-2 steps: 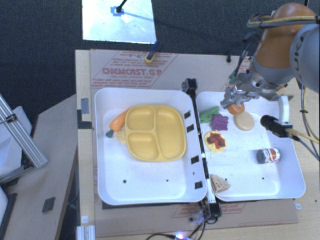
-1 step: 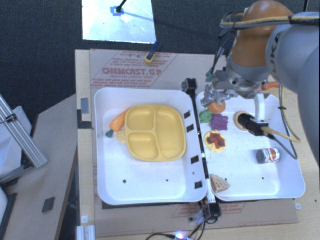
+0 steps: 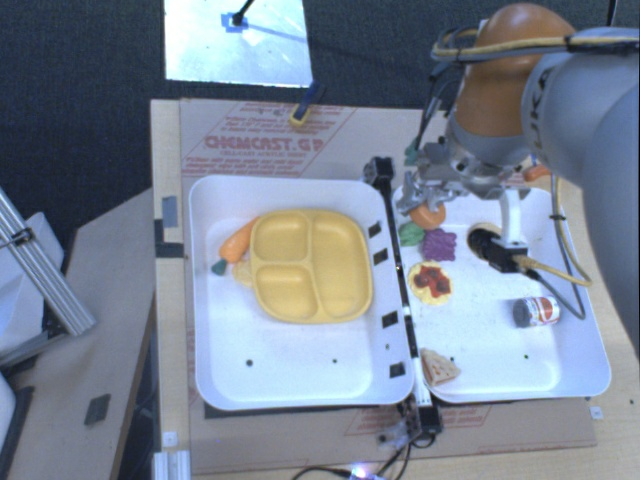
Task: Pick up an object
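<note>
Jaws: low in the white bin (image 3: 596,366), open or closed cannot be told. Orange toy fruit (image 3: 429,214): directly under them (likely the chosen target, hence the descent). Green piece (image 3: 410,234), purple cluster (image 3: 438,244): just beyond the fruit, crowding it.

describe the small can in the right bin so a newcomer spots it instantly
In the right-hand shallow white bin, look near its right wall, slightly below the middle. A small cylindrical can lies there on its side, grey end facing left, red and white label. It is the only cylinder; the toy food pieces sit nearer the left wall.
</note>
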Robot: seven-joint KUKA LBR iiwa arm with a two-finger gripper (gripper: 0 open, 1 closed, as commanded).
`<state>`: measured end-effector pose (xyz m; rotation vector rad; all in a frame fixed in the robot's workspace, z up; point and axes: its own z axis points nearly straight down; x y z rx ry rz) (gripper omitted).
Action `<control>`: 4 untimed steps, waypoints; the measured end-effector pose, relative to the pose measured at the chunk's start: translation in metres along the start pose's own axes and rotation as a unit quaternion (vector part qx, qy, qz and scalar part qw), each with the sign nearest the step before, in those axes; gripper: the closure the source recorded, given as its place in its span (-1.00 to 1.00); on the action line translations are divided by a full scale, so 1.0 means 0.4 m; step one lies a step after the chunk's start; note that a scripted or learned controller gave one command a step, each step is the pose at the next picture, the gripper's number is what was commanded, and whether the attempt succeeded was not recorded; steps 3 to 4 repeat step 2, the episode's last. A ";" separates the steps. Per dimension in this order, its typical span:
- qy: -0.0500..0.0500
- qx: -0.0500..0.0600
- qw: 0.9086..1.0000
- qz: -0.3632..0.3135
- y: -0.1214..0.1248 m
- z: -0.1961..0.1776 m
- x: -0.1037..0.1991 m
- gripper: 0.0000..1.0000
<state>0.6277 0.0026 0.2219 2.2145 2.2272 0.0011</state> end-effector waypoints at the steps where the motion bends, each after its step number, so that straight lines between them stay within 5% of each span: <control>1: 0.000 0.000 1.000 0.002 -0.045 -0.016 -0.018 1.00; 4: 0.000 0.000 1.000 0.003 -0.042 -0.007 -0.022 1.00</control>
